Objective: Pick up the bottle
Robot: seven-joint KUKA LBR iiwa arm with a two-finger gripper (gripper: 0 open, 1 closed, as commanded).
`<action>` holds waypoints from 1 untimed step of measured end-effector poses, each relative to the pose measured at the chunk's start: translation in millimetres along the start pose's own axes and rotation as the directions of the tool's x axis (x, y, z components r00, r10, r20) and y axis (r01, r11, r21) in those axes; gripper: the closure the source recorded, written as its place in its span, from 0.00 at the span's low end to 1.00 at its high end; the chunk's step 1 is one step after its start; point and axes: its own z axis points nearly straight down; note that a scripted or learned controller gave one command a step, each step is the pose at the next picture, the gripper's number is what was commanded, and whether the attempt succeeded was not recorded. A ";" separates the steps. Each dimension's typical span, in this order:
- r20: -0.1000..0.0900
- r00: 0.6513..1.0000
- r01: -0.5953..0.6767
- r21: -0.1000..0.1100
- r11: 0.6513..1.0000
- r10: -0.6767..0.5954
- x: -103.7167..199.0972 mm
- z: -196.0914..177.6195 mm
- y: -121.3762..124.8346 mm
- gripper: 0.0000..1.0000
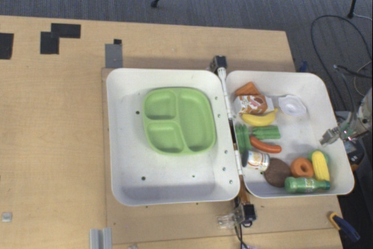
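The bottle is green with a pale label and lies on its side along the near wall of the right bin, cap end toward the right. My gripper hangs over that bin's right rim, up and to the right of the bottle and well apart from it. A yellow corn cob and an orange doughnut lie between the gripper and the bottle. Nothing shows in the gripper.
A brown lump, a small can, a red sausage, a banana, a clear cup and other toy foods crowd the right bin. The left bin holds a green divided plate.
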 end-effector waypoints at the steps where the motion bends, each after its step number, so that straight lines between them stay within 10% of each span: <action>1: -0.001 0.992 -0.124 -0.001 0.992 0.124 55.3 -9.5 21.6 1.00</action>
